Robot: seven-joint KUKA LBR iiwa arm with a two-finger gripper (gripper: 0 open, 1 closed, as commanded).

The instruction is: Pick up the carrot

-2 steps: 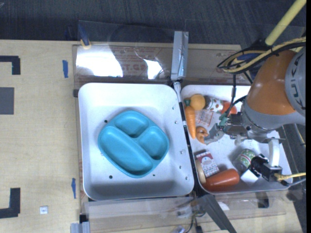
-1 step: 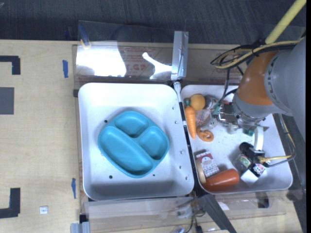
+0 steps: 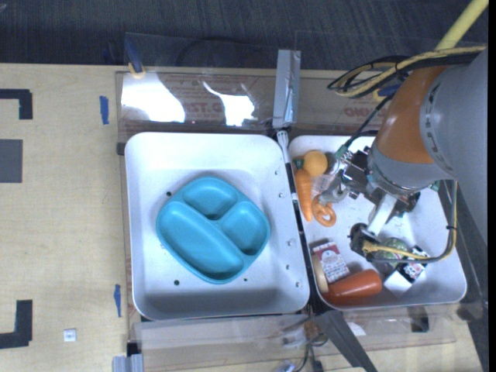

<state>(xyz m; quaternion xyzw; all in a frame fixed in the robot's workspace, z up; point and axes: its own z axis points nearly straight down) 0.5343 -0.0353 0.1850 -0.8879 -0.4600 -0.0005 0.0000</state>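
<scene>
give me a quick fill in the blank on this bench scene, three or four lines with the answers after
1. The blue divided plastic tray lies in the ____ white bin.
2. The long orange carrot lies along the ____ wall of the right white bin.
3. The round orange fruit sits at the carrot's ____ end.
4. The red sausage-shaped toy lies near the right bin's ____ edge.

Missing words: left; left; far; near

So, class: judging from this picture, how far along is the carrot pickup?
Done: the grey-and-orange arm's gripper has reached the right white bin. In hand: it hovers beside the long orange carrot, which lies against the bin's left wall. Left: gripping and lifting it.
</scene>
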